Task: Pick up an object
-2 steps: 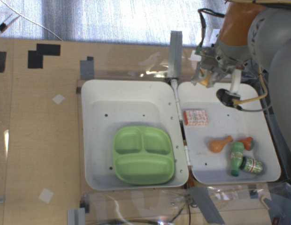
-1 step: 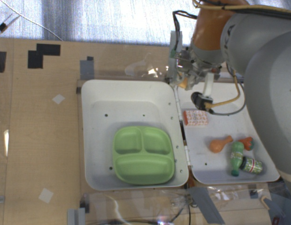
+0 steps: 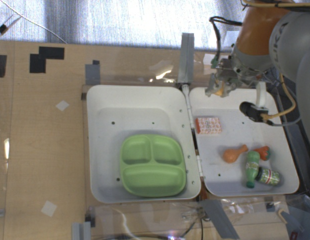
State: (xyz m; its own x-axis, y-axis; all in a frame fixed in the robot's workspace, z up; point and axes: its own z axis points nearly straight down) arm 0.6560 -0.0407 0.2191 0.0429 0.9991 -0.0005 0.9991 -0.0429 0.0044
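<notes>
The gripper (image 3: 222, 86) hangs over the right bin (image 3: 290, 184) at 12 o'clock; I cannot tell its state. Nothing is picked yet. The orange toy (image 3: 234, 154) lies at 6 o'clock.

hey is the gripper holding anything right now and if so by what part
Nothing shows in the gripper. It hangs over the right bin's far edge, apart from the toys.
</notes>
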